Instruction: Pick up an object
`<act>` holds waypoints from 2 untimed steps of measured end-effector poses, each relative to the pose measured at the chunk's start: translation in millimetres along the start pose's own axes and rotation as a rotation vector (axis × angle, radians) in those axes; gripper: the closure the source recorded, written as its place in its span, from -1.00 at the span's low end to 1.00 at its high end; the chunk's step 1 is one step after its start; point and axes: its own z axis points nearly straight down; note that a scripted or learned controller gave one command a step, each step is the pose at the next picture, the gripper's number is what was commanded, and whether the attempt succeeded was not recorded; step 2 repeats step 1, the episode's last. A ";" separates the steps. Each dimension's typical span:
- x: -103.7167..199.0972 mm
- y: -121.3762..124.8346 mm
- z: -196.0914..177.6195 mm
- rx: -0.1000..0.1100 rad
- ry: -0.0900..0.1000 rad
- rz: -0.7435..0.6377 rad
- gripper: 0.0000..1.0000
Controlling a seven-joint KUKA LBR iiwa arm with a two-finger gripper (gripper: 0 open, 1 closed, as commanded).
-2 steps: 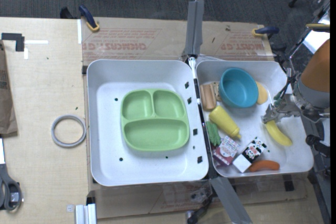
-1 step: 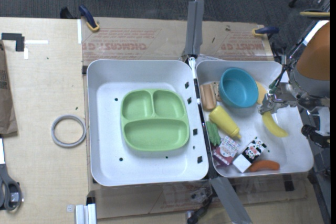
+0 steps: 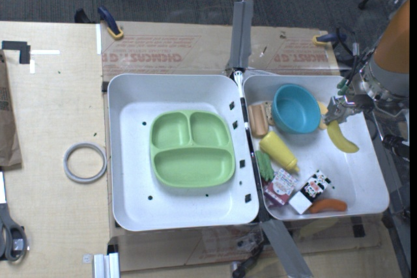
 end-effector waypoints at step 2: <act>6.5 39.6 -45.7 0.000 -0.001 -0.044 1.00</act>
